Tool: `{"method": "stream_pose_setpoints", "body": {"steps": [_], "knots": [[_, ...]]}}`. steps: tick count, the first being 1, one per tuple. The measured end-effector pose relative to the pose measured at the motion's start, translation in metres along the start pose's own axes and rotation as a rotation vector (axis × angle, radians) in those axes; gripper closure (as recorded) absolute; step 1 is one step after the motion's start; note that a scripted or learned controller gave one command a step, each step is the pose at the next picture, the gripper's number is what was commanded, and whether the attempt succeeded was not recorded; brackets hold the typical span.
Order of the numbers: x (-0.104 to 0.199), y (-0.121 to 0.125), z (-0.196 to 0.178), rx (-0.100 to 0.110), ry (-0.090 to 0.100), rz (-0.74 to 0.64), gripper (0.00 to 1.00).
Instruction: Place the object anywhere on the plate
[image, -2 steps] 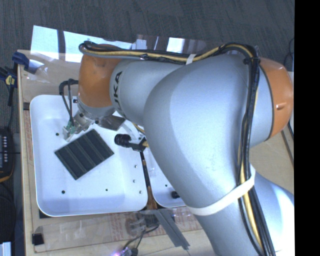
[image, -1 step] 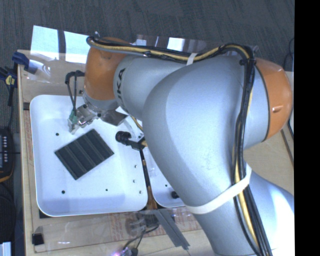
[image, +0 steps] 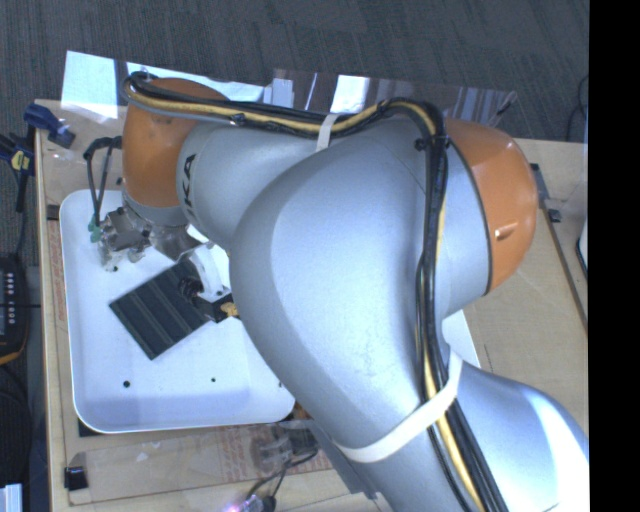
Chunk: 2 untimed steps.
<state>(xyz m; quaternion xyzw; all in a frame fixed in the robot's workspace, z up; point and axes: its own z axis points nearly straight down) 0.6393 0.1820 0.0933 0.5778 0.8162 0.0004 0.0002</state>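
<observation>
Hand (image: 118, 250) hanging above smooth white bin (image: 150, 400).
Its grasp cannot be told; rounded grey arm (image: 350, 280) is arching across the bin.

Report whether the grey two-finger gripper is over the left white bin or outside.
Over it: the gripper shows against the bin's floor, within its rim.

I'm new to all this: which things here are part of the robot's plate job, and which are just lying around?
Part of the job:
- the grey and orange arm
- its gripper, low over the white bin

Just lying about:
- blue clamp at the bench's far corner
- black device at the view's left edge
- white sheet beyond the bin
</observation>
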Motion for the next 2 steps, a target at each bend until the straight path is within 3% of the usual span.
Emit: {"method": "stream_pose_setpoints", "body": {"steps": [1,2], "knots": [[-0.023,0.010,-0.070,0.003,0.000,0.497,1.00],[-0.049,-0.021,-0.213,0.002,0.000,0.300,1.00]]}}
